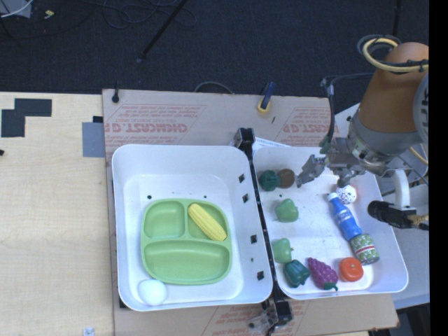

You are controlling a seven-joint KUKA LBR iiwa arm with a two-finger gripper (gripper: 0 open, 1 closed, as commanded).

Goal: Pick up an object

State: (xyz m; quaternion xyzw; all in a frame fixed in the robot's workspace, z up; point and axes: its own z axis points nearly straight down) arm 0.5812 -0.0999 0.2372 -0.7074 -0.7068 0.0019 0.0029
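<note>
Taking the right bin point(392, 285) as landmark: along its near edge lie a purple grape bunch point(323, 272), an orange piece point(351, 269) and teal and green toys. Mid-bin lies a blue bottle point(346, 218). At its far side the hand point(309, 172), fingers apart and empty, hovers beside a brown ball point(286, 178). Judged: approach stage; next it must descend over one item and close.

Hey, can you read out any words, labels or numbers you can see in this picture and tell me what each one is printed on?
Red print on the brown cardboard sheet under the two bins: it appears twice and upside down in this view, too blurred to read with confidence.
Label on the blue plastic bottle in the right white bin: too small to read.
Patterned band on the small can at the bottle's end: no legible text.
Nothing else carries readable writing.
</note>
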